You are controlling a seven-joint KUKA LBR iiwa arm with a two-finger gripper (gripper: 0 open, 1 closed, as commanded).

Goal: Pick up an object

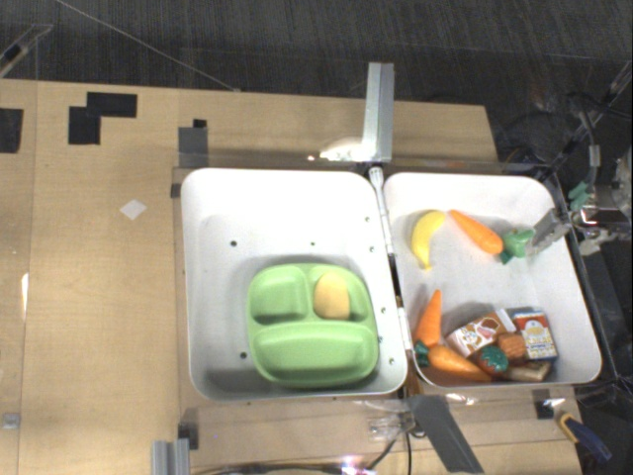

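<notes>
The right bin (564,295) holds a yellow banana (426,236) and, beside it, an orange carrot (477,233) whose green top (515,244) points right. Lower in the bin, two more carrots (429,317) (455,362) lie against a small pile of toy food packets (499,339). My gripper (554,228) comes in over this bin's right rim, its grey tip just right of the carrot's green top. Nothing is visibly held.
The left bin (213,265) carries a green divided plate (312,349) with a yellow rounded fruit (332,295) in its upper right compartment. A metal post (380,117) stands behind the divider between the bins. Cables and hardware crowd the right edge (593,166).
</notes>
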